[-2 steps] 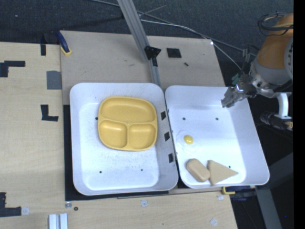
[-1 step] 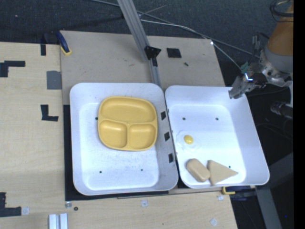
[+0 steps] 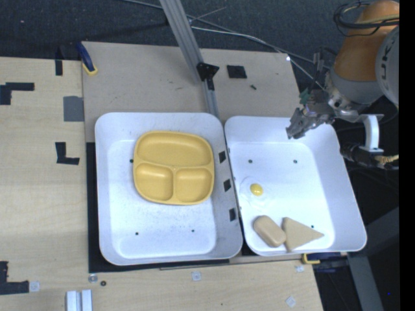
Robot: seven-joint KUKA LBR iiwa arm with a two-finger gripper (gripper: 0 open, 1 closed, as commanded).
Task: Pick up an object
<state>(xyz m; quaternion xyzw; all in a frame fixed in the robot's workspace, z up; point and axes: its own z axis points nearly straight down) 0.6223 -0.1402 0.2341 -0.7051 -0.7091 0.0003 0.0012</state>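
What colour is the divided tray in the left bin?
Yellow. The divided tray shows plainly in the camera view, lying in the left bin.

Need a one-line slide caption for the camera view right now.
Tool hovers over the right bin's far edge; small yellow ball and two tan pieces sit below, yellow tray in left bin.

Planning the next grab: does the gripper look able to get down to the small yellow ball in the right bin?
Probably yes. The gripper hangs over the right bin's far edge, and the yellow ball lies alone on the bin floor, apart from the two tan pieces nearer the front. Nothing stands between them.
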